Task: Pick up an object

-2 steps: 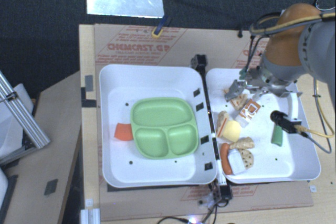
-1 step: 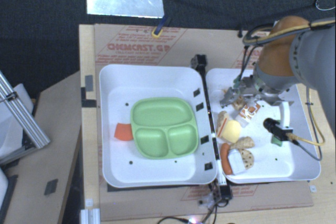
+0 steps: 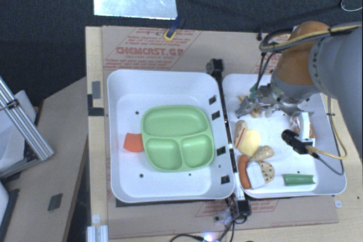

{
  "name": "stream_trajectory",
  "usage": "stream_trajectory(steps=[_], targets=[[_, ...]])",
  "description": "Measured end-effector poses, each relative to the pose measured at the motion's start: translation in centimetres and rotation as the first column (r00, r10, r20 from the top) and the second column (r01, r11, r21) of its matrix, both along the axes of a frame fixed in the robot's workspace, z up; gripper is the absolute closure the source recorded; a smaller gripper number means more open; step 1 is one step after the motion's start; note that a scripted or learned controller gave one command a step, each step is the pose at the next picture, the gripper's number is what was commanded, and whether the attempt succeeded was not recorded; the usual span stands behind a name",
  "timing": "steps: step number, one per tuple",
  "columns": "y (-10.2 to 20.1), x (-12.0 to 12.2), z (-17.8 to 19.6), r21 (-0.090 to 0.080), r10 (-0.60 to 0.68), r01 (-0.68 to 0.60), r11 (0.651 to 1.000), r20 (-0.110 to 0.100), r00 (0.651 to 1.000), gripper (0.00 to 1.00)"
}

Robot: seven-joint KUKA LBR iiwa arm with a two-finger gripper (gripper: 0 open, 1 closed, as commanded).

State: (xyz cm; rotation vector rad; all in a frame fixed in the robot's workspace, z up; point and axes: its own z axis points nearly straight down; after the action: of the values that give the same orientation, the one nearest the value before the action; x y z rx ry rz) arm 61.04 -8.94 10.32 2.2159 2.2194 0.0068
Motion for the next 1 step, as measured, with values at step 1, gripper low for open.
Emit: stream_trajectory(steps=[1], targets=[[-0.04,-0.04,0.86,0.000,-0.001,0.001,1.000,-0.002,1.000,1.00]])
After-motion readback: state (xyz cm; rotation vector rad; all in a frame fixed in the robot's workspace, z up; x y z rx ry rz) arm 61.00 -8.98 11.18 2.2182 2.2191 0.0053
